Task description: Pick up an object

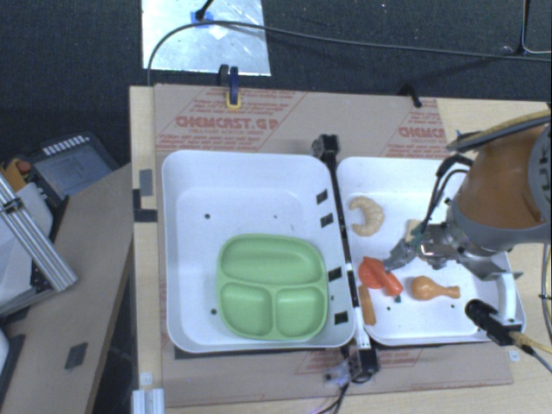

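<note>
My gripper [399, 258] hangs low over the middle of the right bin [392, 172], reaching in from the right under the arm's orange band. Its tip is right beside the upper right edge of a red pepper [378, 275]. A tan drumstick [431, 289] lies just below and to the right of the gripper. A pale croissant [367, 216] rests farther back in the bin. A thin orange carrot [366, 305] lies along the bin's left wall near the front. A small yellowish object [414, 228] peeks out behind the wrist, mostly hidden.
The left bin [198, 188] holds a green divided plate [272, 285] in its front half. A black divider strip [338, 231] runs between the bins. The arm's body covers the right bin's right side. A black part [488, 319] juts out at the front right corner.
</note>
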Motion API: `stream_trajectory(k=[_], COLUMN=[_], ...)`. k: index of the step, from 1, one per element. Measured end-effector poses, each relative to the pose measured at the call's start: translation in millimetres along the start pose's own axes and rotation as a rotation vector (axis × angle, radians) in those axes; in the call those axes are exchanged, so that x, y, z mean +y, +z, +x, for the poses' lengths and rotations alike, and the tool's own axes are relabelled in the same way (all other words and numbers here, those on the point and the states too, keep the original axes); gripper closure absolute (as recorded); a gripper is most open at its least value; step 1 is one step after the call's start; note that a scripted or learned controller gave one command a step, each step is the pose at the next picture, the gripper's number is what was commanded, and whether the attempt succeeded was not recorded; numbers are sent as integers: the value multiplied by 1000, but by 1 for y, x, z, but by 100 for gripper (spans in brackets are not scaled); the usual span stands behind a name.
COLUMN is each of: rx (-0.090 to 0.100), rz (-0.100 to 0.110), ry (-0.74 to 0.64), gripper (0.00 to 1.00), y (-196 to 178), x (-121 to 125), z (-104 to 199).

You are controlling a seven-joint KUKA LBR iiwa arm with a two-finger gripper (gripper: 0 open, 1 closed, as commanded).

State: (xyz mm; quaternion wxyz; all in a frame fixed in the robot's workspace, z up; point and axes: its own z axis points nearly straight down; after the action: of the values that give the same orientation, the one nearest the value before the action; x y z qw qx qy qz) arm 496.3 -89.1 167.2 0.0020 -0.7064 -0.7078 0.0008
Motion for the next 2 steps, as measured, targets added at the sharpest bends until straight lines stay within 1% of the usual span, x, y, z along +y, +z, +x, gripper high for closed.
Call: stream_trajectory(k=[1, 2], rx=[0, -5], rz=[0, -6], ry=[1, 3], gripper=[0, 0], y=[45, 83], x=[-8, -7], z=[1, 0])
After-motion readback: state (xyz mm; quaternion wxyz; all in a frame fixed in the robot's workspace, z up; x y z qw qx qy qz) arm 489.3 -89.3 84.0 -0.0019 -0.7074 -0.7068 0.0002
